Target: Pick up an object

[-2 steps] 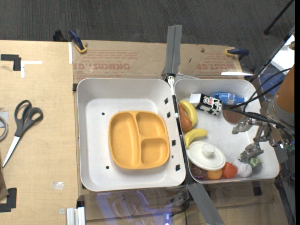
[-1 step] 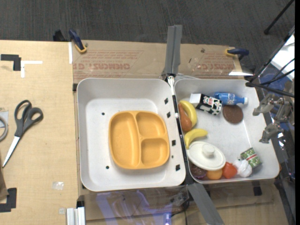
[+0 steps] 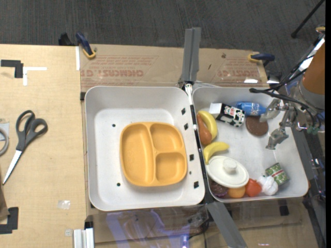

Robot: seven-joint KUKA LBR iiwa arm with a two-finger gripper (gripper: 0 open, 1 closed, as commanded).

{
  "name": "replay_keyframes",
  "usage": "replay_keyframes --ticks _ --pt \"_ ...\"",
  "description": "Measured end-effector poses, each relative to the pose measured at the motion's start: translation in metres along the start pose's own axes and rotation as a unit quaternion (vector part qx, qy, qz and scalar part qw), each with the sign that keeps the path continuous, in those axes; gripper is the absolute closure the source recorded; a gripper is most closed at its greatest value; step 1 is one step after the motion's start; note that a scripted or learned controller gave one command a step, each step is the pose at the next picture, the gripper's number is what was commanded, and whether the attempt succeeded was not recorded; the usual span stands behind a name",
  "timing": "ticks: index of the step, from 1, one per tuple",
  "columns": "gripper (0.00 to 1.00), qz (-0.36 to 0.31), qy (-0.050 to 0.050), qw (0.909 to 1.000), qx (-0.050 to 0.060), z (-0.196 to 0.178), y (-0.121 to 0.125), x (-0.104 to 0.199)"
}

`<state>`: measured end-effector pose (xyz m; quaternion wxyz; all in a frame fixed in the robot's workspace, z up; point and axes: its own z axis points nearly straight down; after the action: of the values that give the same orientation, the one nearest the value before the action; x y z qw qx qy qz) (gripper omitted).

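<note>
Two bins on the worktop, and the pickable stuff is all in the right bin (image 3: 297,161). Claw (image 3: 276,138) hangs over its right side, nothing pinched; can't tell how wide it's spread. Nearest is the brown disc (image 3: 257,126), flat and stiff, probably awkward to grab by the edge. I'd guess the banana (image 3: 215,149) is easier: light, grippy, take it across the middle

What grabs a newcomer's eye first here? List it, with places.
The big yellow three-compartment plastic tray lies alone in the left white bin. The right white bin is crowded: two yellow bananas, a white lidded pot near its front. The grey arm's tool hangs over that bin's right side.
</note>
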<state>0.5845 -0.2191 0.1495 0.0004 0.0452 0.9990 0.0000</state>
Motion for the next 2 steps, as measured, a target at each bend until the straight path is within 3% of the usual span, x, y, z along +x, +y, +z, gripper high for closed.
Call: replay_keyframes --ticks 1,2 --pt "0.00 0.097 0.013 0.9952 0.000 0.061 0.052 -0.060" --pt "0.00 0.106 0.003 0.9944 0.001 0.012 0.001 -0.064"
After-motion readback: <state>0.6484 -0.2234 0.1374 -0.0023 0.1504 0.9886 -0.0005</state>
